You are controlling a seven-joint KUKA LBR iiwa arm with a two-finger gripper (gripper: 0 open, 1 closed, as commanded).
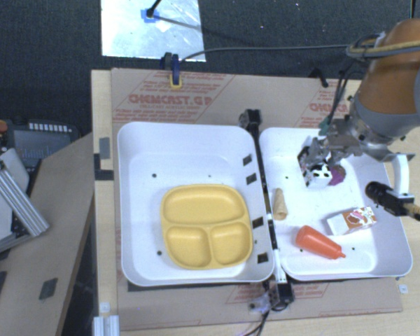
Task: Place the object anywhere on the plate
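So the arm (395, 68) comes in from the right and its tool (315, 161) sits low over the right bin (392, 261), upper middle part; can't tell if it's open or closed, too dark and cluttered there. Just beside it lies a purple thing (337, 174), maybe touching, hard to say. Rest of that bin: a tan cone (279, 204) by the left wall; an orange carrot (320, 243) near the front; a small white carton (351, 220) right of the carrot. The yellow plate (206, 225), three sections, sits in the left bin (136, 159); both bins on the table (101, 103).
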